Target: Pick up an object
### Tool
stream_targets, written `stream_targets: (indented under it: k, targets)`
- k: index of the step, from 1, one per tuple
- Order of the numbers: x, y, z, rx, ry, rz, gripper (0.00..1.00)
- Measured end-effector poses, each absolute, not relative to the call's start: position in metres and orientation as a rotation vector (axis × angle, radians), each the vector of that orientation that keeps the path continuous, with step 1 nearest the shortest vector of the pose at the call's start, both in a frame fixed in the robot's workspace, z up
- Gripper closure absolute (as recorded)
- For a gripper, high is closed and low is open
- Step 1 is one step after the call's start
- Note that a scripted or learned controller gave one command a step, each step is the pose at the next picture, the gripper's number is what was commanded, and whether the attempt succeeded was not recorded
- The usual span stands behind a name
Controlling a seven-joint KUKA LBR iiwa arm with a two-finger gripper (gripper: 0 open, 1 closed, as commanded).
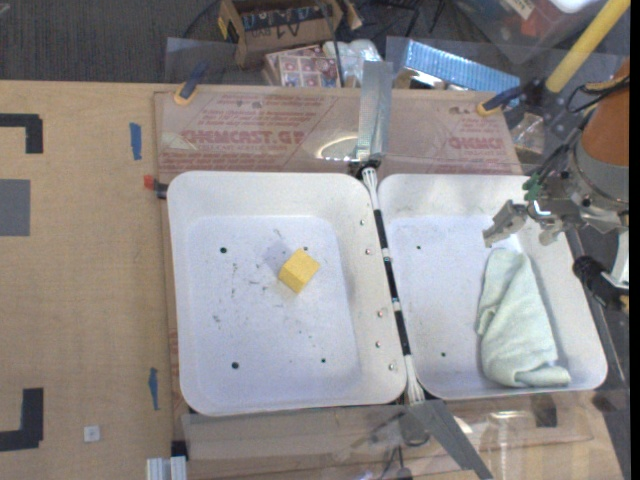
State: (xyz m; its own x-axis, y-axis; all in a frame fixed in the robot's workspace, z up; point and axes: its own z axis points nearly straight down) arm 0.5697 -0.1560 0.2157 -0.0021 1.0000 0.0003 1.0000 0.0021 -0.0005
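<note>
A small yellow cube [298, 270] lies near the middle of the left white bin [200, 368]. A pale green crumpled cloth [516, 318] lies along the right side of the right white bin [440, 368]. My gripper [523, 229] hangs over the upper right part of the right bin, just above the cloth's top end. Its two fingers are spread apart, one fingertip [497, 231] pointing left, and nothing sits between them. The grey arm with its orange band [606, 133] comes in from the right edge.
A metal divider strip [388, 278] runs between the two bins. Behind them lies a clear sheet over cardboard [260, 138], with clutter and a yellow pole [590, 33] beyond. Wooden bench top [80, 298] stretches to the left.
</note>
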Motion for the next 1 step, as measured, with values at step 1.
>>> stream_targets:
  k: [1]
  targets:
    - [0.5563, -0.108, 0.3265, -1.801, -2.581, -0.003, 0.0]
